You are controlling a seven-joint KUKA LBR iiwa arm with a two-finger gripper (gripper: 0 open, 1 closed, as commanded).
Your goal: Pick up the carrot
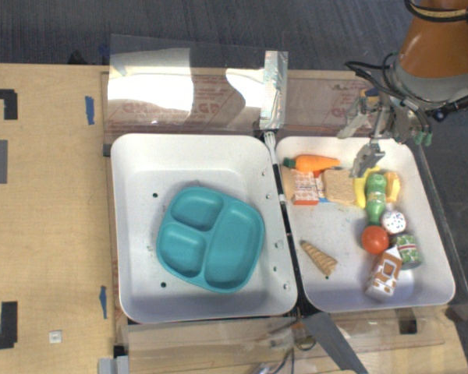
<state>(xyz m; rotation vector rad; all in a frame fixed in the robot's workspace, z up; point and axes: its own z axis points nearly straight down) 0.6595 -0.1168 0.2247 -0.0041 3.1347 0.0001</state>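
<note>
Carrot (pixel 315 162) lies lengthwise left-to-right, just left of the gripper (pixel 368 160); whether that is parted cannot be told.

One camera, fixed overhead

We're looking down slantwise on both bins (pixel 218 150), the gripper (pixel 368 158) hanging upper right.

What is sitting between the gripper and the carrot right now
Nothing visible. The gripper hangs over the right bin just right of the carrot, with bare bin floor between them. The toast slice lies below that line.
</note>
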